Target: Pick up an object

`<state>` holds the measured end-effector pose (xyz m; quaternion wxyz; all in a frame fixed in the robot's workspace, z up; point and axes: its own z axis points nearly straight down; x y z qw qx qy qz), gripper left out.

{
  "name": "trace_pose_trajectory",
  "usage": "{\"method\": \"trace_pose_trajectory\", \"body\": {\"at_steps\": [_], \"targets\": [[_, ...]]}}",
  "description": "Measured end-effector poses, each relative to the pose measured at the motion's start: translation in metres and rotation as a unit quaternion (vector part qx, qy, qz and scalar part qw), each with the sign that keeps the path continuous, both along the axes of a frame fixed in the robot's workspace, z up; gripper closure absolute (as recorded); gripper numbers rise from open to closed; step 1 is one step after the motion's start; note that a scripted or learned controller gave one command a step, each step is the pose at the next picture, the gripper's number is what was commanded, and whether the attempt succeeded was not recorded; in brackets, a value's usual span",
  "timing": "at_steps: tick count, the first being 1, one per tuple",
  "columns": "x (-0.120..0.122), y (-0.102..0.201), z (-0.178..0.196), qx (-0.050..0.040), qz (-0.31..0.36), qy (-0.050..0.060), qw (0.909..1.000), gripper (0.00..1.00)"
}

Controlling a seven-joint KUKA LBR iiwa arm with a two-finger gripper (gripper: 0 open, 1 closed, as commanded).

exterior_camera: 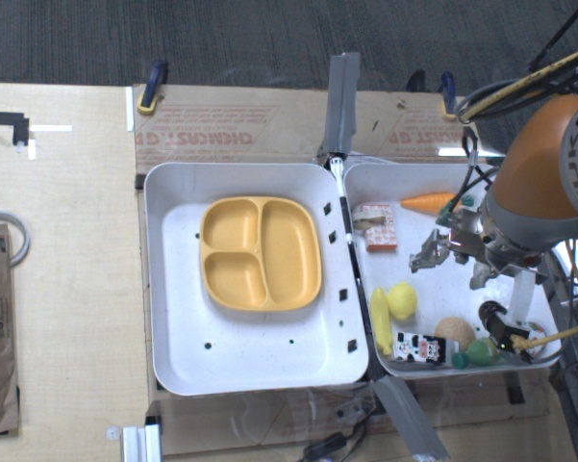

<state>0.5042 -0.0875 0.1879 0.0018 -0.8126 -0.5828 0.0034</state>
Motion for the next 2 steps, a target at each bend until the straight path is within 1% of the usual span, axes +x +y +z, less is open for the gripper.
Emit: {"method": "trace_pose_trajectory", "body": {"at_steps": [1, 2], "targets": [[-0.027, 0.033, 0.000, 0.0016, 0.165, 0.001, 0.9863, 0.00], [-0.027, 0.049, 0.000, 0.0020, 0.254, 0.001, 0.9673, 0.00]]}}
